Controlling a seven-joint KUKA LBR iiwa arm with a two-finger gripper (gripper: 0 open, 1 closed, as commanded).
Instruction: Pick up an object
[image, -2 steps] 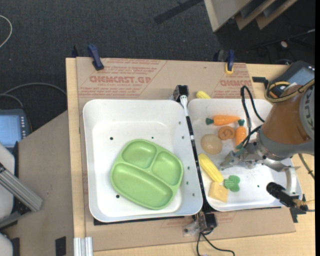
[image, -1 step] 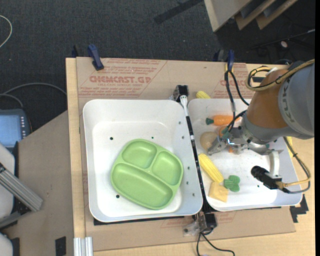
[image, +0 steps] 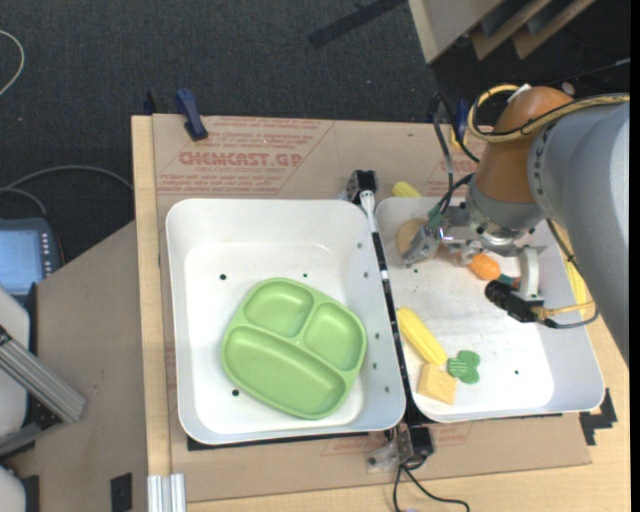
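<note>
Over the right bin (image: 570, 385), the gripper (image: 440, 240) is hanging low at the far end beside a tan piece (image: 408, 236); grip state unreadable. An orange piece (image: 485, 266) is lying under the wrist. Corn cob (image: 421, 335), cheese wedge (image: 436, 383) and green toy (image: 464, 367) are sitting near the front. Green divided plate (image: 293, 346) is occupying the left bin (image: 190, 260)

Counter (image: 250, 160): pale brown board, red lettering printed along the far part, blue clamp (image: 190, 113) at the far left corner. Floor (image: 200, 50): dark carpet, lay beyond and to the left of the counter. Cables (image: 60, 180): thin, pale, looped over the carpet at left. Screen (image: 20, 258): blue-lit, at the left edge. Metal rail (image: 40, 380): grey, slanted, lower left. Light-coloured furniture (image: 490, 25): stood at top right. Lighting: even
</note>
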